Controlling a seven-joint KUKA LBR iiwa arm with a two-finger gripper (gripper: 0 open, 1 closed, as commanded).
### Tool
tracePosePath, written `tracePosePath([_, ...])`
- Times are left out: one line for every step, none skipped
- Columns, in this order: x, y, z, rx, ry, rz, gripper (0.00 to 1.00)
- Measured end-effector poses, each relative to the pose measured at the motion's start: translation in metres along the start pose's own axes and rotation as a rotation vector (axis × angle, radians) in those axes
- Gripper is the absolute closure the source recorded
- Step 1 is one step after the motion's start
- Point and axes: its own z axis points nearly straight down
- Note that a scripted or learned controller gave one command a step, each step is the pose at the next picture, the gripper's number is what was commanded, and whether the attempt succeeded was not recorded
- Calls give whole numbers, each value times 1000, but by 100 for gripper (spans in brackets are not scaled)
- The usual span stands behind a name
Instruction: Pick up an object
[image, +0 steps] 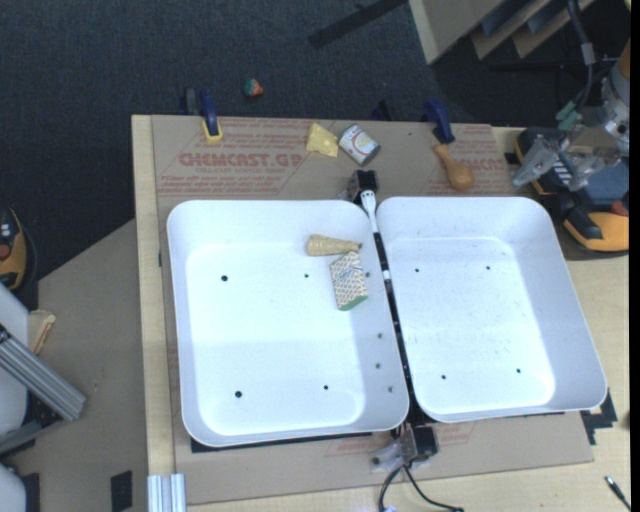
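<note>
Overhead view of the table (150, 300) at an early stage of the pick, with nothing yet lifted as far as the view shows. Two candidate objects are lying in the bin on the view's left (250, 400), close to its far right corner: a tan cone-shaped piece (332, 245), resting on its side, and a patterned packet (348, 279), sitting just below the cone and nearly touching it. Both are resting on the bin floor near the wall that meets the bin on the view's right (480, 390). The pincer (548, 162) is hovering at the upper right, beyond the far corner of the right-hand bin and well apart from both objects. It is too small and cluttered in the view to tell whether it is released or clenched, and nothing is showing in its grasp. Outside the bins, on the brown board behind them, a yellow wedge (322, 141), a small box (359, 144) and a brown wooden piece (453, 167) are lying out of play. By this evidence, the whole task is waiting to be done: the arm is facing a traverse leftward across the right-hand bin, a descent over one object, a closing on it and a lift. The two objects' closeness to each other and to the bin wall is likely making a clean grasp harder.
</note>
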Motion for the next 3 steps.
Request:
tracePosePath([-6, -27, -174, -19, -7, 0, 0])
tracePosePath([-24, -28, -271, -14, -7, 1, 0])
tracePosePath([44, -73, -264, 2, 2, -4, 0])
